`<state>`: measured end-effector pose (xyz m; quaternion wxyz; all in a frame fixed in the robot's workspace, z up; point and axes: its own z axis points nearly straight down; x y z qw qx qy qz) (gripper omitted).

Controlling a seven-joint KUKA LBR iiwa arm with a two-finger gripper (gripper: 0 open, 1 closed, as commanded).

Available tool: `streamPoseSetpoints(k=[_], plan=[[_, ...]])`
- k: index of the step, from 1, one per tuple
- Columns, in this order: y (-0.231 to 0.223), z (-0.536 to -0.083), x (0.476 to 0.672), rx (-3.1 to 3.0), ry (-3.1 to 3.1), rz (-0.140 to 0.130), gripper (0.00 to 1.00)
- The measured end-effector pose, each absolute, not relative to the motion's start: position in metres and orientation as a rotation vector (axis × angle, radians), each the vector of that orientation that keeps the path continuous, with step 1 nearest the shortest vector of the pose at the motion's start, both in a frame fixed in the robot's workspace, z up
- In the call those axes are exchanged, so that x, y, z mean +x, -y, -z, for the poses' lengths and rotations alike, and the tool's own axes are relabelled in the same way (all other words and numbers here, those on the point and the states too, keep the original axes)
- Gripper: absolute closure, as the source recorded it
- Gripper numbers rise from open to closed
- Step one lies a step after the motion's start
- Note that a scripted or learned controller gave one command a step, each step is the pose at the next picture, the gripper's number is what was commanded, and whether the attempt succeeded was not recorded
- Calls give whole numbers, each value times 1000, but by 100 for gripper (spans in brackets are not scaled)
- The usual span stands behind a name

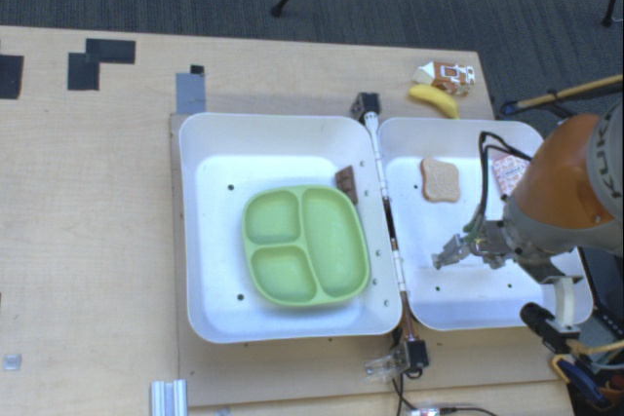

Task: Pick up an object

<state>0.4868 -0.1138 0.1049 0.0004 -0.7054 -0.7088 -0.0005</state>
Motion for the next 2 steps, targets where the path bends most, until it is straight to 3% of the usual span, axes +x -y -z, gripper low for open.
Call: streamPoseSetpoints(k=[1,2], plan=[[114,-116,489,-2217,2230,6,100],[114,-116,488,-2216,2230,6,0]])
